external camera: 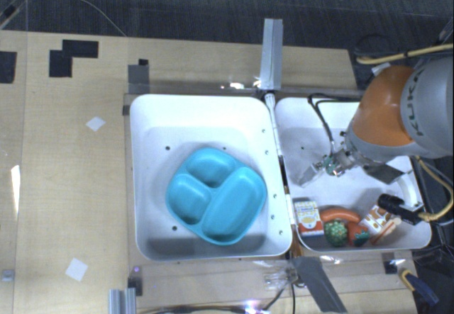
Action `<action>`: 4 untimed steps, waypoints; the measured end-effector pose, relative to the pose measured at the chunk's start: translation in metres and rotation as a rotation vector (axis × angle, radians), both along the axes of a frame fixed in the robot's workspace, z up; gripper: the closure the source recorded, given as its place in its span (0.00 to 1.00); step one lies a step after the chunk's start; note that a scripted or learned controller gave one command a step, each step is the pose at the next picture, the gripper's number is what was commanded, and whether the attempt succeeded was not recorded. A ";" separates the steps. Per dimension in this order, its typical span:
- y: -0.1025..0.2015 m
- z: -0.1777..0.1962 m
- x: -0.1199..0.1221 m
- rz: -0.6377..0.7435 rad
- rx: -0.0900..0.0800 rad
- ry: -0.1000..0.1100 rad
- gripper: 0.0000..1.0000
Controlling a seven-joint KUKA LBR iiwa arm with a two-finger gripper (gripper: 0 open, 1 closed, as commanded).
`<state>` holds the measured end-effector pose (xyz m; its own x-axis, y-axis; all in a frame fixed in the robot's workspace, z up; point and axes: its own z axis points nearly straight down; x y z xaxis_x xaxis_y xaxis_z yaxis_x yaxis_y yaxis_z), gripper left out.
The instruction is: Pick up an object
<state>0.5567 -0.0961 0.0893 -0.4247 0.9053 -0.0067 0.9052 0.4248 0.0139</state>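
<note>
Where the near wall of the right bin [305, 134] ran closest to the camera, a row of small things lay crowded against it, with the small carton [306, 215] at the row's left end, tucked into the corner. The carton was white with an orange-red panel and a small picture on its face. Just right of the carton and slightly nearer sat a knobbly green ball [336, 233], with a rounded orange-red piece [343, 217] touching it on the far side. Farther right of the carton lay a small teal bit [360, 238] and an orange and white packet [378, 223], tilted. These things sat tight together, with little room between them or against the near wall.

Beyond the carton the floor of that bin was bare white up to the far wall, giving open room. Over that floor, beyond the carton and a little to its right, hung the gripper [332, 166], well apart from the row; whether it was parted or closed could not be told. The arm [386, 118] rose from it to the right, its orange band showing.

Left of the carton, across the two adjoining walls, the left bin [152, 137] held a blue divided plate [213, 195] near its middle, with a margin of white floor on every side.
</note>
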 end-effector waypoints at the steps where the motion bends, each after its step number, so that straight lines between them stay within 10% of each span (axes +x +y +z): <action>1: -0.017 0.001 -0.045 -0.086 0.000 0.000 0.00; 2: -0.037 0.001 -0.064 0.051 -0.003 -0.002 0.00; 3: -0.037 0.013 -0.061 0.051 -0.006 -0.011 1.00; 4: -0.037 0.013 -0.061 0.051 -0.005 -0.011 0.00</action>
<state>0.4956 -0.1330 0.1026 -0.4699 0.8826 -0.0165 0.8823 0.4702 0.0213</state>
